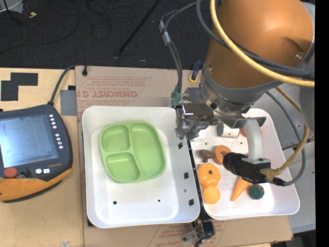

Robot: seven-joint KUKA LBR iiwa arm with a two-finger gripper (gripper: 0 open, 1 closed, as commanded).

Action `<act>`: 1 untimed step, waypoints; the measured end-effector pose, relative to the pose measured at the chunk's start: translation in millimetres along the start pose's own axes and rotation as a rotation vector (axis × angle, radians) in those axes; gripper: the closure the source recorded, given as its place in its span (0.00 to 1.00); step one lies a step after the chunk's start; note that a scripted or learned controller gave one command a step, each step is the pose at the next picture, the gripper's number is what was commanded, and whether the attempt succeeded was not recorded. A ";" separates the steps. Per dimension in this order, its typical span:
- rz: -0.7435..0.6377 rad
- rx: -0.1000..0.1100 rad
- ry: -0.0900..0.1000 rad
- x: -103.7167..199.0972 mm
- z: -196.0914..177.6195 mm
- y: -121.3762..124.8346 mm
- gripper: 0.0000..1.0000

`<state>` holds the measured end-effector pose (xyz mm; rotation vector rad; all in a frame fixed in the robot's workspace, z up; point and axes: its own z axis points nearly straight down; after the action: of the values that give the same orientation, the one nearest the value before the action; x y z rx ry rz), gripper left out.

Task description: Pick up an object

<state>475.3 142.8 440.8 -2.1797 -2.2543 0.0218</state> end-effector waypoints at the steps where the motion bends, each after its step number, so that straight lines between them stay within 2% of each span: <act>1: -0.012 0.004 -0.001 1.2 -9.1 -0.1 1.00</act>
<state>475.3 144.0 449.8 -2.1651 -2.2655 0.0274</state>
